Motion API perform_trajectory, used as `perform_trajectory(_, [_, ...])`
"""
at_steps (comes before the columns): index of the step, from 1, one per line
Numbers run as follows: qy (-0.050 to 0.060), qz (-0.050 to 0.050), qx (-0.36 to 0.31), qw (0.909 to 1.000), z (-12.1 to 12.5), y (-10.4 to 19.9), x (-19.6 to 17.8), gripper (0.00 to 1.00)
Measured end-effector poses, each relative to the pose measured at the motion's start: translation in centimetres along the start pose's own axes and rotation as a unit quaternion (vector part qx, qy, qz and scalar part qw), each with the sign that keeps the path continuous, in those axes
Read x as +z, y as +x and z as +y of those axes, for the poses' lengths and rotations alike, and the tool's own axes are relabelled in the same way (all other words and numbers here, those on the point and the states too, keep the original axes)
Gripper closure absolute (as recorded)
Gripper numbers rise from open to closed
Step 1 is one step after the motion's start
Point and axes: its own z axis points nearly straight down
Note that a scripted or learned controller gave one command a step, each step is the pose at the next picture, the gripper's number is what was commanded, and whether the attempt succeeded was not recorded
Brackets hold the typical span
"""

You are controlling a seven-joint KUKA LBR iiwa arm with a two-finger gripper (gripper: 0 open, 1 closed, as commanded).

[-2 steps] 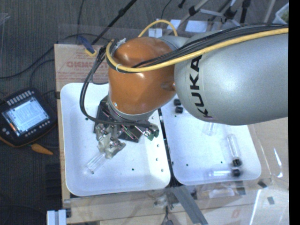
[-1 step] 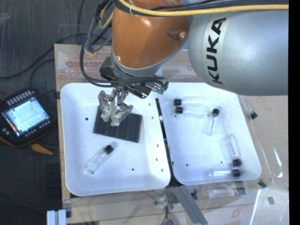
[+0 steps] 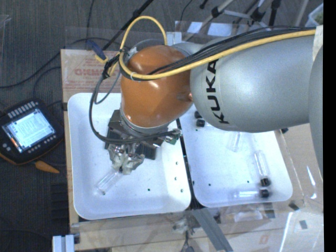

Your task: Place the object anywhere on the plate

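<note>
A clear plastic tube [image 3: 107, 181] lies at a slant in the left bin [image 3: 86, 201], its lower end toward the front left. Its upper end runs up under the tip of my gripper [image 3: 125, 161], which hangs low over the middle of that bin beneath the orange wrist band [image 3: 152, 91]. The wrist body hides the place where tube and gripper meet, so I cannot tell whether the tube is held or only touched.
The right bin [image 3: 210, 196] holds several clear tubes with black caps, one [image 3: 260, 164] near its right side and one [image 3: 247, 194] along the front. The grey arm covers the bins' back halves. A teach pendant [image 3: 26, 130] lies left of the bench.
</note>
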Motion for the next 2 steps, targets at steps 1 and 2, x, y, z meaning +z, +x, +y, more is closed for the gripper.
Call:
perform_trajectory(1, [0.001, -0.001, -0.117, 0.9931, -2.7, -1.5, -4.9, 1.0])
perform_trajectory(2, [0.0, 0.001, -0.203, 0.9792, 2.7, 0.1, -1.2, 1.0])
